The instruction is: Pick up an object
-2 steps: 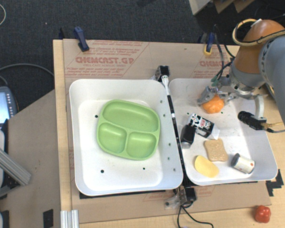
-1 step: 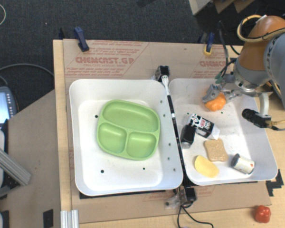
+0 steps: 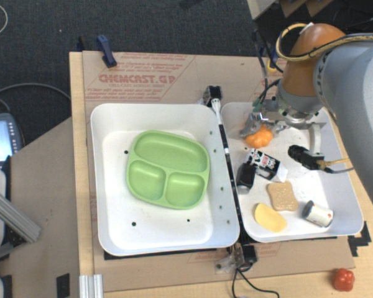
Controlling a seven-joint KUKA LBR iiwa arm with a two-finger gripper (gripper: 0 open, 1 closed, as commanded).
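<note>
Nearest, on the bench [image 3: 143, 278] edge, lies a small red thing [image 3: 342, 279]. In the right bin [image 3: 354, 219] a yellow piece [image 3: 270, 217], a tan sponge [image 3: 282, 196] and a white cylinder [image 3: 316, 213] sit near the front, with a black-and-white box [image 3: 263, 164] and a black block [image 3: 245, 175] behind them. The left bin [image 3: 105, 185] holds a green tray [image 3: 168, 169]. Farther back, the gripper [image 3: 265, 124] is low over an orange ball [image 3: 258, 138] at the right bin's far left; whether the jaws are open or gripping it, I cannot tell.

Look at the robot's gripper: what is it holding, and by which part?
Cannot be told. The gripper sits right at the orange object in the right bin, but no grasp shows.
</note>
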